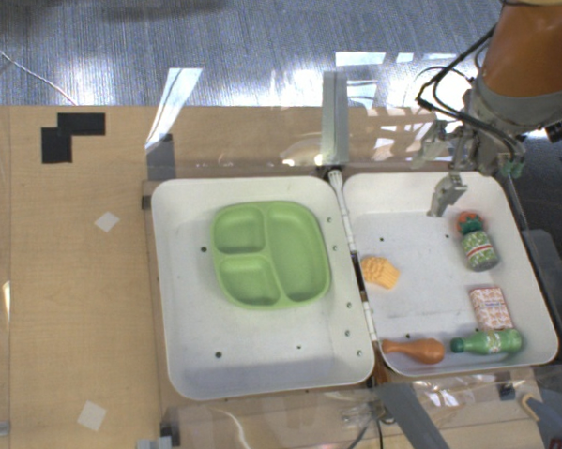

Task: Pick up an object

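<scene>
The right bin [412, 221] holds several small objects. A red-capped bottle with a green label [477, 242] stands near its right wall. An orange-yellow crinkled piece [380, 273] lies by the left wall. A pink box [490, 307], a green bottle on its side [487, 343] and a brown drumstick-shaped piece [415, 350] lie along the front. My gripper [471, 176] hangs over the bin's far right part, just behind the red-capped bottle. It is open, with nothing between its fingers [446, 196].
The left bin [191, 299] carries a green divided plate [268, 253]. A raised divider [351, 262] separates the two bins. A metal post [333, 118] stands behind them. Black cables [442, 79] loop beside the arm.
</scene>
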{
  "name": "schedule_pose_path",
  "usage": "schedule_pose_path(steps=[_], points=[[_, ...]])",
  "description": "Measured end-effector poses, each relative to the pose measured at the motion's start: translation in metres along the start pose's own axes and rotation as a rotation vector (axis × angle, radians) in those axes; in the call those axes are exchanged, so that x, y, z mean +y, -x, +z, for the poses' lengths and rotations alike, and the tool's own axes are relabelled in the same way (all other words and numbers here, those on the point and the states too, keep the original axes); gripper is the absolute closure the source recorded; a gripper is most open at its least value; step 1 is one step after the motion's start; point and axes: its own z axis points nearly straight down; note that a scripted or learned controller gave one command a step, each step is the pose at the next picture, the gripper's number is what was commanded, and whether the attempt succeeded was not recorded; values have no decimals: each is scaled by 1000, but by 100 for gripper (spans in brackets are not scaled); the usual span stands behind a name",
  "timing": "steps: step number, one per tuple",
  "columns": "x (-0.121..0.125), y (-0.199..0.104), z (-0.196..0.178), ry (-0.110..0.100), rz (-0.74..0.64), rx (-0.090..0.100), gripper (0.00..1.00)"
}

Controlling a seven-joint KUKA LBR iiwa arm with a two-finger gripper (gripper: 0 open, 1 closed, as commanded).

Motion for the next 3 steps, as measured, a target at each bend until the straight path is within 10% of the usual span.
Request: schedule_pose_path(steps=[1,2,3], points=[[-55,-17,152,0,205,11,0],[-53,-10,132,-1,196,-12,100],[-14,-36,50,0,484,-4,100]])
